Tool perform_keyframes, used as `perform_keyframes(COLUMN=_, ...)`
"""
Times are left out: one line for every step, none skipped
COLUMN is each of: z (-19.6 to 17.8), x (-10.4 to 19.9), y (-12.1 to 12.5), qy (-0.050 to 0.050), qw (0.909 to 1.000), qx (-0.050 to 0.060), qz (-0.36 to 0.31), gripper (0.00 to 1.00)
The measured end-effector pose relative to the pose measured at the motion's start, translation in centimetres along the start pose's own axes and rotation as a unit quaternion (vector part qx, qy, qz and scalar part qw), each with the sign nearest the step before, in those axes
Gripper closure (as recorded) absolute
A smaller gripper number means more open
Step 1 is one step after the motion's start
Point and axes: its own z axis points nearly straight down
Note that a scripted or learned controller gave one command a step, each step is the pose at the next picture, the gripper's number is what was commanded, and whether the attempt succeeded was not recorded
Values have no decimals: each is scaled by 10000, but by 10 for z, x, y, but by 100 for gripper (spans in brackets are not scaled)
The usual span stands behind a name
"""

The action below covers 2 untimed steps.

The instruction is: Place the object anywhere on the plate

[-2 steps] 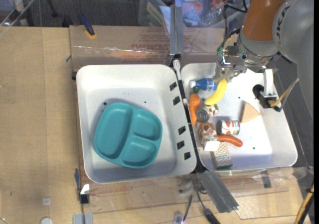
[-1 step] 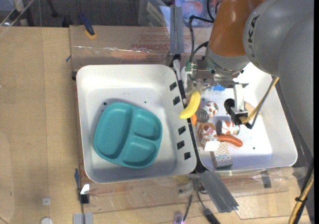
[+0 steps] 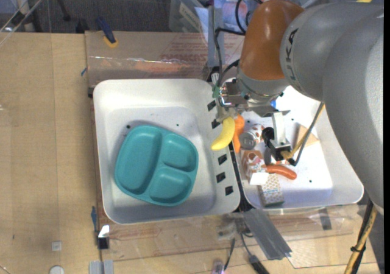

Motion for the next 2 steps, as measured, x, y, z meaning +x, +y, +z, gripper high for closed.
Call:
perform_keyframes(z=0, x=31, y=-5, qy=62, qw=9996, qx=104, qz=-261, gripper=100)
perform_keyframes(z=-29, x=52, y=-85, qy=70, qw=9964, qx=109, qz=-839, gripper=100)
